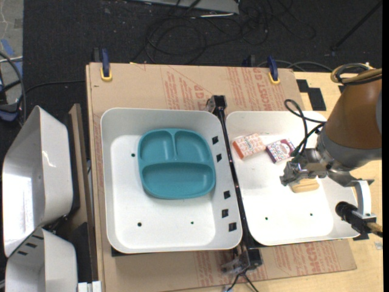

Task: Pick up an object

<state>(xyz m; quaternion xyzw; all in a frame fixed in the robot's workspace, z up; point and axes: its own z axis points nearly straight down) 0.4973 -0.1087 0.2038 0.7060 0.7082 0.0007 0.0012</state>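
- My gripper hung low in the right bin, at its right-hand part, and I could not tell how it was set.
- Touching it on the near-right side lay a small tan block, on the bin floor, its long axis running left to right, roughly level with the bin's near wall.
- Farther back from the block sat a small pink-and-purple packet, turned at a slant, just left of my wrist.
- Left of that packet, close beside it, lay a red-and-white carton, its long axis tilted, the right end a little farther back.
- The left bin held a teal divided plate, with its two small compartments on the far side and its large one nearer.
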